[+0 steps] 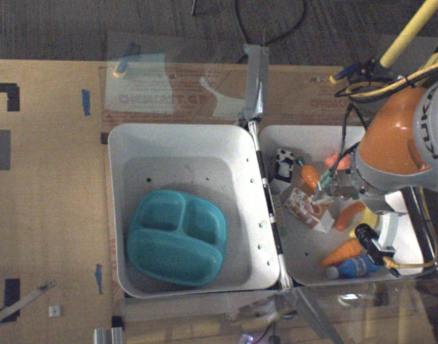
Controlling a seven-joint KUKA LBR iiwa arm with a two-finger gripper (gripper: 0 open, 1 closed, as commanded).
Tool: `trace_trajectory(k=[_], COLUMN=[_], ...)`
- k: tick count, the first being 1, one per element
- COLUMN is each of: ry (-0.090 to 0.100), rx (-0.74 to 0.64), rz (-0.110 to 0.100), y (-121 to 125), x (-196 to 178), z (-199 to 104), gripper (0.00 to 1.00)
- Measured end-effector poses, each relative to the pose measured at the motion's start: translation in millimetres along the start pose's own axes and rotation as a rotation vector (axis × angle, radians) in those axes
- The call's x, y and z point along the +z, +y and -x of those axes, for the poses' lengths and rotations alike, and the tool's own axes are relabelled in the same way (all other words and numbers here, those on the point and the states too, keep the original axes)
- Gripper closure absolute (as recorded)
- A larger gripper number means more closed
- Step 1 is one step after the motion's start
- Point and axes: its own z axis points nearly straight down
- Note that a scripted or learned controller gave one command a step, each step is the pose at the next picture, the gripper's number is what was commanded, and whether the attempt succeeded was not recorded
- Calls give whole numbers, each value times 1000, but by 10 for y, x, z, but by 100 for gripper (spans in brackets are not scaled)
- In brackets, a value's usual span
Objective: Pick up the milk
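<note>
The milk (283, 165) is a small carton with black and white cow patches, standing at the far left of the right bin (305, 264), close to the wall between the bins. My gripper (340, 185) hangs over the middle of that bin, to the right of the milk and apart from it, under the grey wrist and the orange band (393, 145). An orange carrot-like piece (310, 177) lies between the milk and the gripper. Nothing shows between the gripper's tips.
In the right bin also lie a red-and-white snack box (307, 208), two more orange pieces (348, 215) (342, 251), a blue bottle (355, 267) and something pink (334, 160). The left bin (132, 149) holds a teal divided plate (177, 238).
</note>
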Motion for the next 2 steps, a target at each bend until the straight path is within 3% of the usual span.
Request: trace_trajectory(k=[1,2], ry=[-1,-1], rx=[1,212], rz=[0,-2], y=[-3,-114], x=[1,161], z=[9,-79], gripper=[0,0])
